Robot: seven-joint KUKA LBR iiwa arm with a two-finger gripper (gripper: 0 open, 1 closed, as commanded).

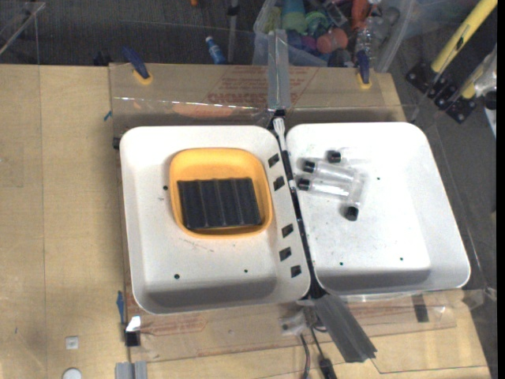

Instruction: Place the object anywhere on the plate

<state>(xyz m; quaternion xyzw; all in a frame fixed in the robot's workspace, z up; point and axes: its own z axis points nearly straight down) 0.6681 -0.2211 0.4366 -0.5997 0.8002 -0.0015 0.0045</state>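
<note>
Nearest the lens, both white bins are sitting side by side: the left bin [150, 283] holding the yellow plate [183, 164] with its dark ridged block [219, 204], the right bin [410, 243] holding clear vials [327, 181], black-capped, clustered in its upper left. Their long axes are running roughly left-right, caps pointing left. I judge the slick, round vials risk rolling or slipping away from a grasp. The pincer's state: I cannot tell.

I can read no text, label, brand or number anywhere here. The faint reddish marks on the clear sheet [252, 85] behind the two bins are too blurred to make out as words.
</note>
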